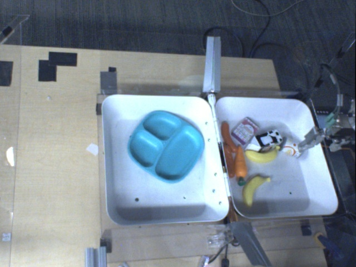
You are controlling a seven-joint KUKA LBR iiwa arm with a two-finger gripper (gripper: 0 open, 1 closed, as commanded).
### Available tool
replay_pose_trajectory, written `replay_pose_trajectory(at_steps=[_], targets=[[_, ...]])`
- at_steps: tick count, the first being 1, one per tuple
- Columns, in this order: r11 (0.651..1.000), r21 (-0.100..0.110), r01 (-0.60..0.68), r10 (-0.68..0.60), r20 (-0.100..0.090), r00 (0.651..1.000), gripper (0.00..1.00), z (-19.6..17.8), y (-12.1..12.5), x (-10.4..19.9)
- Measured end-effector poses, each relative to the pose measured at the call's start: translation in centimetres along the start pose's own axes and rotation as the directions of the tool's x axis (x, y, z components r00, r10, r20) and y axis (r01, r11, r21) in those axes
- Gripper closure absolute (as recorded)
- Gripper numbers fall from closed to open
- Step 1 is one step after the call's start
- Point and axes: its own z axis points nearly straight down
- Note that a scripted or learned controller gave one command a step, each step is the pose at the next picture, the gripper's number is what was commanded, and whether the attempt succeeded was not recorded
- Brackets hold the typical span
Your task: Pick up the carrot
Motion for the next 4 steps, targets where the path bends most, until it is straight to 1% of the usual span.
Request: replay_pose_trajectory(at_steps=[1,2,3,4], targets=[[1.000,0.002,-0.028,0.028,-0.001,1.000,0.00,11.0,-1.5,7.5],[0.979,-0.002,-0.205,0.205,0.000,0.979,0.00,2.5,-1.4,6.1],[1.000,-0.004,0.023,-0.023,0.001,1.000,0.00,-4.2,-1.4,6.2],[0.989,0.002,0.149,-0.149,-0.002,0.989,0.00,14.4,-1.2,8.2]])
